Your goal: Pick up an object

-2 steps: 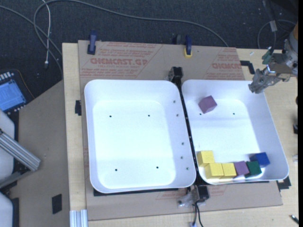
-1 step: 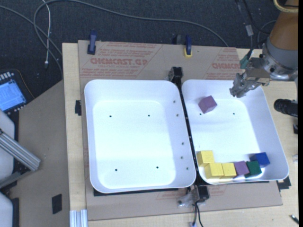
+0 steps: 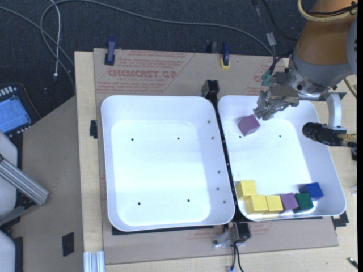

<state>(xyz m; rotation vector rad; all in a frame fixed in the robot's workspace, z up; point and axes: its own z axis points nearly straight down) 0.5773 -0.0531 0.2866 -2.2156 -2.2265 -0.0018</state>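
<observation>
The grey arm with the orange band reaches in over the right-hand shallow white plastic bin. Its two-finger gripper is low over the far part of this bin, and its tips are touching or just beside the upper right corner of a small purple cube. The cube looks tilted, and one corner seems lifted from the bin floor. I cannot tell if the jaws are released or clenched, and I cannot tell if the cube is really between them.

The step in hand appears to be the grasp itself, or the very start of lifting. The next move calls for a firm closing on the cube and a straight rise.

A row of small blocks (yellow, purple, green and blue) lies along the near wall of the same bin, well apart from the gripper. The left white bin stands beside it on the counter.
</observation>
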